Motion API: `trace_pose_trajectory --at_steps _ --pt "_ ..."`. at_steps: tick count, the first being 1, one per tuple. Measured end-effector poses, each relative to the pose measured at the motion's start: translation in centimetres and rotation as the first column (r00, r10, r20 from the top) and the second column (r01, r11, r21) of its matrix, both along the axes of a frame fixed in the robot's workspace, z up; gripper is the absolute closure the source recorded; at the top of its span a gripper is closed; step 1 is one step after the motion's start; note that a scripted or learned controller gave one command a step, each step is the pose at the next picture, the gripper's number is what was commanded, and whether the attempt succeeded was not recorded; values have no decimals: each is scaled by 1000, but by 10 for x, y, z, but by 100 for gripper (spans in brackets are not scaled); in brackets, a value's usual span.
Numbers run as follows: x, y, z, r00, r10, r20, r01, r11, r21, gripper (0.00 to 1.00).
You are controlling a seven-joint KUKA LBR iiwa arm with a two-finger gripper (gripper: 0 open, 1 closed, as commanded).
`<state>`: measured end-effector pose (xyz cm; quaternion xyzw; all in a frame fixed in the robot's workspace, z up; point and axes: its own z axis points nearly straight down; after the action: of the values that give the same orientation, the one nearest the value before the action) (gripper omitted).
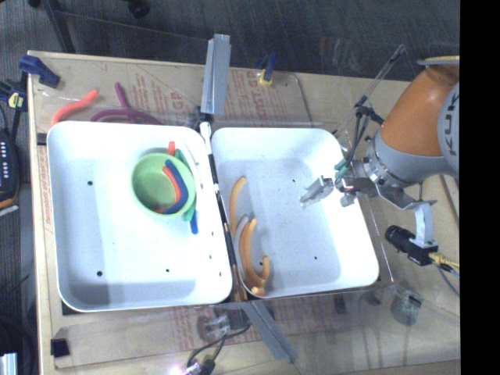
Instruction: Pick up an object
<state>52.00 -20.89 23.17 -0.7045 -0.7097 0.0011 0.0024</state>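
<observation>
The claw [315, 191] hangs over the right bin [344, 264], at centre right of the frame, its fingers slightly apart with nothing between them. The grey arm [414, 143] comes in from the right edge. Along that bin's left wall, in the lower middle of the frame, lie curved orange strips [248, 248] (thin and bent, one hooked at its end). In the left bin [86, 248] a green bowl [160, 184] sits near the middle left, with red and blue pieces [181, 182] resting across it. Both bins rest on the counter [117, 334].
</observation>
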Motion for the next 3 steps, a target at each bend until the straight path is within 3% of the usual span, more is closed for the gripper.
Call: trace_pose_trajectory --at_steps 1,2,3 --pt "10 67 -77 996 -90 -2 90 996 -1 0" --pt "10 99 -135 997 69 19 -68 997 -26 0" --pt "11 109 -126 997 83 12 -83 997 -8 100"
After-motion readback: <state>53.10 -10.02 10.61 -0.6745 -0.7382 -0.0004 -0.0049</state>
